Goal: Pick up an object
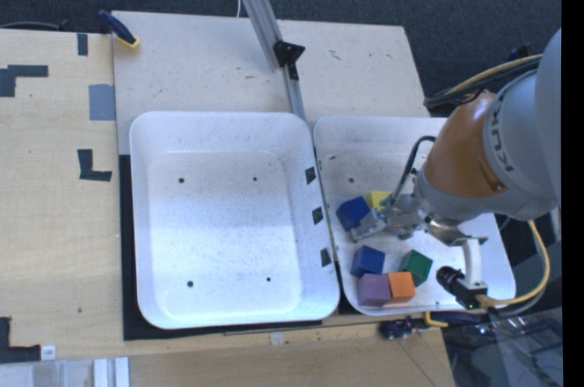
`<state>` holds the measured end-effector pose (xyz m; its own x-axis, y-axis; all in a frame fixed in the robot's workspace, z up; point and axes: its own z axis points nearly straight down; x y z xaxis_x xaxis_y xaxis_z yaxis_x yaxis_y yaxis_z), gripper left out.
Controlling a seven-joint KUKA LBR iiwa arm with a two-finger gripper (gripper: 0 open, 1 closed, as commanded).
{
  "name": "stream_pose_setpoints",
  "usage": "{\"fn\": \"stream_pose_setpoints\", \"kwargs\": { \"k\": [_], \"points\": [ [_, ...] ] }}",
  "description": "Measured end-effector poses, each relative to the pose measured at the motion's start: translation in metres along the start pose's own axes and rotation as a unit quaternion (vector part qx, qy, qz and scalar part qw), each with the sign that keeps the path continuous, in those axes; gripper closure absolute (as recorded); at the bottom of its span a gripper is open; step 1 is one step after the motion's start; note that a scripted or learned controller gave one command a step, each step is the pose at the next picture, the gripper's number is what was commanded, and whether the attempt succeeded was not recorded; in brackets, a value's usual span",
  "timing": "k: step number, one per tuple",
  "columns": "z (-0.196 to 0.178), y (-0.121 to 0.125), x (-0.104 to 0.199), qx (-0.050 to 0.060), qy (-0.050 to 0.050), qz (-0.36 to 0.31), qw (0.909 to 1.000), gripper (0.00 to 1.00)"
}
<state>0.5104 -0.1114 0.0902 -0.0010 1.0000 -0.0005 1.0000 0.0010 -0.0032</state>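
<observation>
The right bin [365, 139] holds several small blocks. A blue block [352, 213] lies mid-left, with a yellow block [378, 199] just right of it, partly hidden by the gripper. Nearer the front lie another blue block [369, 261], a purple block [373, 288], an orange block [401, 286] and a green block [418, 266]. My gripper [388, 218] hangs low in this bin, between the upper blue block and the yellow one, under the grey and orange wrist [465, 162]. I see nothing lifted by it.
The left bin [224, 221] stands beside the right one on the bench. A slanted metal bar [260, 6] runs from the top down to the bins' shared wall. A blue and yellow tool [119, 28] lies at the bench's far left corner.
</observation>
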Motion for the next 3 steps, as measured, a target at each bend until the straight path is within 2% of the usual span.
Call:
{"fn": "stream_pose_setpoints", "kwargs": {
  "k": [1, 3],
  "points": [
    [-0.011, 0.000, 0.001, 0.001, 0.001, -0.001, 1.0000, 1.00],
    [-0.125, 0.005, -0.003, -0.004, 0.000, 0.000, 1.0000, 1.00]
  ]
}}
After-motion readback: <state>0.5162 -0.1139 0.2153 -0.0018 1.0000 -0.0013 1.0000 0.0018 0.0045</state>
